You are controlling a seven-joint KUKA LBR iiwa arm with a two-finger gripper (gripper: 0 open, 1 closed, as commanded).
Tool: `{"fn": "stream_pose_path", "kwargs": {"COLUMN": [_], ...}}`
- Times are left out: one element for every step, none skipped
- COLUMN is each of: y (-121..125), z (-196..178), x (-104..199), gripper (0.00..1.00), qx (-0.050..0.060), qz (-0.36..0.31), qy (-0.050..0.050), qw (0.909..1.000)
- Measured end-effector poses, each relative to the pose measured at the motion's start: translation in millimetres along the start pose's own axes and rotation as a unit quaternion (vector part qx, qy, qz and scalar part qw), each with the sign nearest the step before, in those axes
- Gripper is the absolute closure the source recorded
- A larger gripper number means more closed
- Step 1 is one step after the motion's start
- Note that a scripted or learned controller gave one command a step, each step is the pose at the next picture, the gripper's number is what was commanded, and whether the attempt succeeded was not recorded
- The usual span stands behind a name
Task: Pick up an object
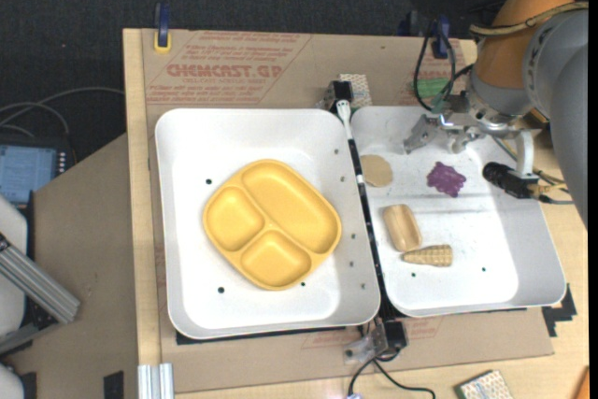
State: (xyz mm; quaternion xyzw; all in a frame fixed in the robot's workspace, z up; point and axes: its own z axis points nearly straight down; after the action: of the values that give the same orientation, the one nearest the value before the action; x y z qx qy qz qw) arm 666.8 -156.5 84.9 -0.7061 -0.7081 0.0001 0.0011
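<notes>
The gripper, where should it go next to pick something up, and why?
Probably lower toward the purple piece. The gripper sits at the far side of the right bin, and that piece lies nearest it, with bare floor around it. The bread and cone lie close together, farther off.

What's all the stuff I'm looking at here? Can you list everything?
White bins: two, side by side on the bench; left bin, right bin.
Divided plate: one, yellow, three compartments, middle of the left bin.
Round flat piece: one, tan, right bin, near the wall between the bins.
Purple lump: one, right bin, upper middle.
Bread-like piece: one, light brown, right bin, lower left.
Cone: one, tan, waffle-patterned, lying on its side just below the bread-like piece.
Cardboard sheet: one, brown with red print, under the bins.
Robot arm: one, grey and orange, upper right.
Claw: one, metal, over the right bin's far edge.
</notes>
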Motion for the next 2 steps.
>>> {"fn": "stream_pose_path", "kwargs": {"y": [1,-77], "z": [-40,3], "x": [-9,-45], "gripper": [0.00,0.00], "qx": [-0.005,0.003], "qz": [0.001,0.004], "qy": [-0.002,0.000], "qw": [1.0000,1.0000]}}
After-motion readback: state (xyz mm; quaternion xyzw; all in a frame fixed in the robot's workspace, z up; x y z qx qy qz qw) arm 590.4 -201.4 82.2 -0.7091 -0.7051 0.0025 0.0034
